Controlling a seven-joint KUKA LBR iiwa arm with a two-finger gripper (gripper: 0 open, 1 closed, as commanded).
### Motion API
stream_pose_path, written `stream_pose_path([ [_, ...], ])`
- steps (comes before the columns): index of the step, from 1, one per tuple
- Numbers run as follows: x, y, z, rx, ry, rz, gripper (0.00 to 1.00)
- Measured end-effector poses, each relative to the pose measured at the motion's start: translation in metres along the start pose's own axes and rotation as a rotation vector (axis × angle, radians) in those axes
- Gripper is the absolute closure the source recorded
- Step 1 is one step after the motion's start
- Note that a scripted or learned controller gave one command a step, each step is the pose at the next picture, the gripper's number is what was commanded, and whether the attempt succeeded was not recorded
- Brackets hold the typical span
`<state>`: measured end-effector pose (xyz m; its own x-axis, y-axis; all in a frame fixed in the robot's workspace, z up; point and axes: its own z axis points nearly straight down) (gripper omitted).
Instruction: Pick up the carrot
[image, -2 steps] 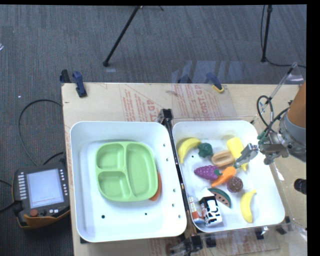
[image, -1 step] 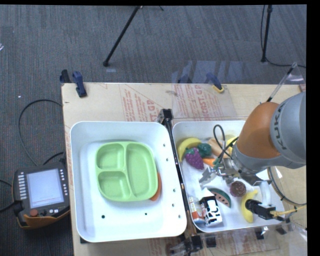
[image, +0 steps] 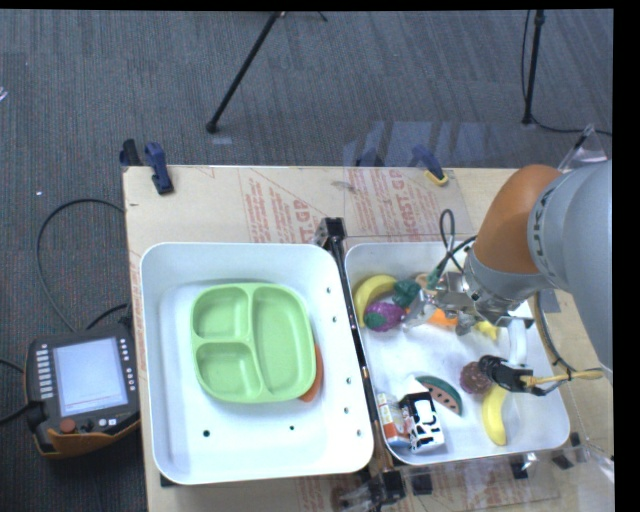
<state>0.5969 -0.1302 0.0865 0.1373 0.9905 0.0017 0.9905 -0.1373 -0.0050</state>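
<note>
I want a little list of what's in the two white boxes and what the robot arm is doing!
left bin: green divided plastic plate lying on an orange thing that peeks out at its right edge
right bin: yellow banana, purple round toy, orange carrot, watermelon slice, second yellow banana, small black-and-white carton
arm: grey with orange band, reaching in from the right
gripper: down at the carrot; a grasp cannot be confirmed
</note>
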Motion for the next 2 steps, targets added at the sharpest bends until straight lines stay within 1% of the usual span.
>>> stream_pose_path([
  [1, -0.001, 0.000, -0.009, 0.003, 0.002, 0.002, 1.00],
  [2, 0.030, -0.077, 0.002, 0.005, 0.001, -0.042, 1.00],
])
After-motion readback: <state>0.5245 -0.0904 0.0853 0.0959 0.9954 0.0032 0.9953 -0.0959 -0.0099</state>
